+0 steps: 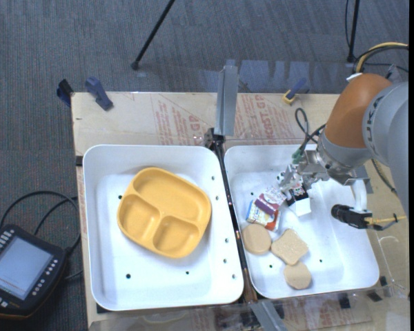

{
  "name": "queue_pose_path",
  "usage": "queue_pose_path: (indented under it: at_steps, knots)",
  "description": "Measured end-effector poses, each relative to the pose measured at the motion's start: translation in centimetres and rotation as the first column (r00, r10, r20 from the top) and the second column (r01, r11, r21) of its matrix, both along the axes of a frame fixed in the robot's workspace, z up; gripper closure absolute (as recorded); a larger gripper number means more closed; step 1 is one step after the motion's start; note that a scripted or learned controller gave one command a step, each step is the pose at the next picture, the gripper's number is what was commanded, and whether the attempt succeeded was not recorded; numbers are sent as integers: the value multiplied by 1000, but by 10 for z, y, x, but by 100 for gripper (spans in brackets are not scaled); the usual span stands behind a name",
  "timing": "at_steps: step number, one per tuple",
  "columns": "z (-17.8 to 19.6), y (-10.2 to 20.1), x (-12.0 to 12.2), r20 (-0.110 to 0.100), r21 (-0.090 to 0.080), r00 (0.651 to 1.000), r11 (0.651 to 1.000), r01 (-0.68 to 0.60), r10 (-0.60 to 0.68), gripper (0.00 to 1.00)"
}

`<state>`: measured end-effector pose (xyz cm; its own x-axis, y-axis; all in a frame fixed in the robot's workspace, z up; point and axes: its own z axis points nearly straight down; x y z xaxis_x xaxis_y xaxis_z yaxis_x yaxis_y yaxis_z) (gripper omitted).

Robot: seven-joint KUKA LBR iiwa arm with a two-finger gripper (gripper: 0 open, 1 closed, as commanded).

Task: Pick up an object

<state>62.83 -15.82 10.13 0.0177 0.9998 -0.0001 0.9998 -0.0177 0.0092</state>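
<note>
Gripper (pixel 294 183) low in right white bin (pixel 345 254), just beside small white-and-purple packet (pixel 265 209), probably placed to grasp it; finger opening cannot be told. Three tan flat food pieces (pixel 288 247) lie just below packet. Yellow divided plastic plate (pixel 164 212) left of packet, in left white bin (pixel 103 185).

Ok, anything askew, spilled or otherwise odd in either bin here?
Nothing stands out. The yellow tray sits flat in the left bin; the snack packet and three bread-like pieces lie loosely grouped in the right bin.
</note>
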Motion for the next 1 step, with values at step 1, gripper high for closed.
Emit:
queue_pose_path:
  at_steps: [1]
  knots:
    - [86,41,6,-14,1,997,998,70,-70,100]
